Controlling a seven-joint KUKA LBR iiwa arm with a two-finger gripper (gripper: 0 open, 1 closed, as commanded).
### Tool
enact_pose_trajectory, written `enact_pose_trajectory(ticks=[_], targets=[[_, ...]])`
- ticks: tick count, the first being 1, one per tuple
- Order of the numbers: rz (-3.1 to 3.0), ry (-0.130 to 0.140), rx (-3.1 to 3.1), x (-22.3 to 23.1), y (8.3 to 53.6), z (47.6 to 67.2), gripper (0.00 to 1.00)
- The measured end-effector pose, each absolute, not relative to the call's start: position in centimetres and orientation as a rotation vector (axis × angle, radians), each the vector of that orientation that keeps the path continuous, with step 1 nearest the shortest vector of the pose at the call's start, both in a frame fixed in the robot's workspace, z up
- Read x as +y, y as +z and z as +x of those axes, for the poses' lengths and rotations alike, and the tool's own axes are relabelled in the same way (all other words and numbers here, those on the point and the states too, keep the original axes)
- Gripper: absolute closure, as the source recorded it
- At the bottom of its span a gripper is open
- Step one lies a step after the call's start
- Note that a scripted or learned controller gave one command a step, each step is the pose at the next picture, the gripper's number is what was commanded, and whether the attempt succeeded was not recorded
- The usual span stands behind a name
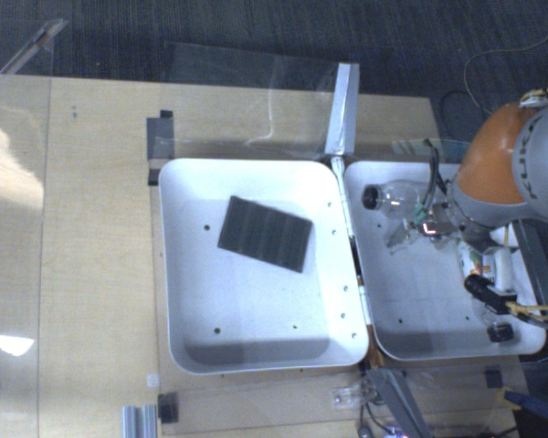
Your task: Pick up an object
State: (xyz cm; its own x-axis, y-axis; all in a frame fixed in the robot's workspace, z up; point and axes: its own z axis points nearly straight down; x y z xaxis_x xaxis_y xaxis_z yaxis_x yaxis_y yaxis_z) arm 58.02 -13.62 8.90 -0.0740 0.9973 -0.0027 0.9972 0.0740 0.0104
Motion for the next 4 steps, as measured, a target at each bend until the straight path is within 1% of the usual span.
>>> enact_pose_trajectory(ticks=[1, 2, 3, 4], targets=[[2.204, 0.005, 2.233, -10.9, 11.2, 61.8, 0.0], [2.152, 0.008, 2.278, -10.4, 22.3, 57.8, 0.0], [2.176, 0.004, 2.258, -16.4, 21.1, 59.2, 0.0], [2.164, 0.006, 2.269, -19.5, 11.6, 57.9, 0.0]])
